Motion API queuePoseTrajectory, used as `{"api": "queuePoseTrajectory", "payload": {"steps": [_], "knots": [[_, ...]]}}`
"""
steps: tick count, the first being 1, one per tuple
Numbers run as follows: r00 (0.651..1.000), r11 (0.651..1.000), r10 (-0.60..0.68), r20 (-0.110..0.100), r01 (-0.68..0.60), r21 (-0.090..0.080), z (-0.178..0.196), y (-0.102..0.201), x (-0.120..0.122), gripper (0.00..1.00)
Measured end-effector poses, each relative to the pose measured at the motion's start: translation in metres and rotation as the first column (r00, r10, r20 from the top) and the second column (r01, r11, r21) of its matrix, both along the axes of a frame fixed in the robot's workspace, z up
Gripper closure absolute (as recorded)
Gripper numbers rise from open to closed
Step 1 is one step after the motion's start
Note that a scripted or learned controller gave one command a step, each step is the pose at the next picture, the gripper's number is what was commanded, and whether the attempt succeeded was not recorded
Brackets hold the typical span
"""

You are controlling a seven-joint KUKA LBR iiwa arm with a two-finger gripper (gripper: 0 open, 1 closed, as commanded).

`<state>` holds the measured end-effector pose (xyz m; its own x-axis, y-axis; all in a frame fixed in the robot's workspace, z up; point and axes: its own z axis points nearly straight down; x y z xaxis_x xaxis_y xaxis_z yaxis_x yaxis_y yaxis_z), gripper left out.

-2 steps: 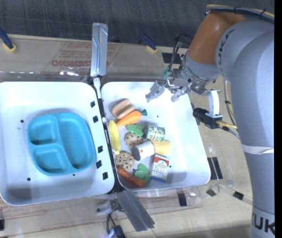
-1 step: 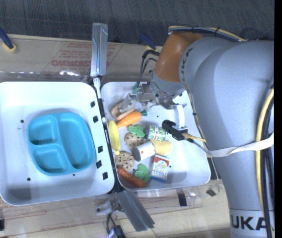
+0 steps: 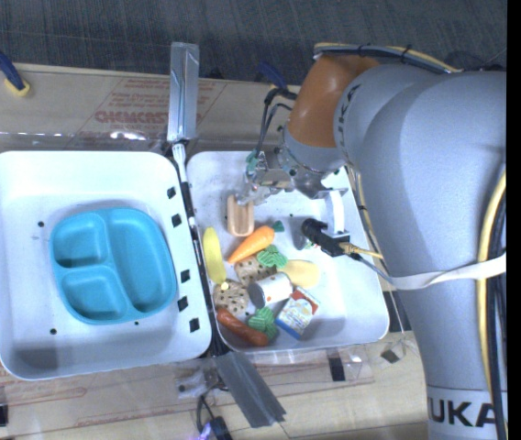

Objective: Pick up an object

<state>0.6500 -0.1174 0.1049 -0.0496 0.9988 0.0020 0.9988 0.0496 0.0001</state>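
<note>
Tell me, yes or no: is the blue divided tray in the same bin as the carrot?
No, the blue divided tray lies in the left bin, while the carrot lies in the right bin.

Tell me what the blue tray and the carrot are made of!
The blue tray looks like smooth moulded plastic: one even colour, rounded compartments, a soft sheen. The carrot is probably a plastic toy, since its orange is perfectly even and slightly glossy, though the view is too coarse to be sure. The white bins also look like plastic, matte and smooth.
</note>
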Motion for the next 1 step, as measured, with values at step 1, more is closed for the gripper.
{"api": "queuePoseTrajectory", "payload": {"steps": [1], "knots": [[0.996, 0.996, -0.087, 0.008, 0.087, 0.0, 0.1166, 0.0589, 0.0039, 1.0]]}}
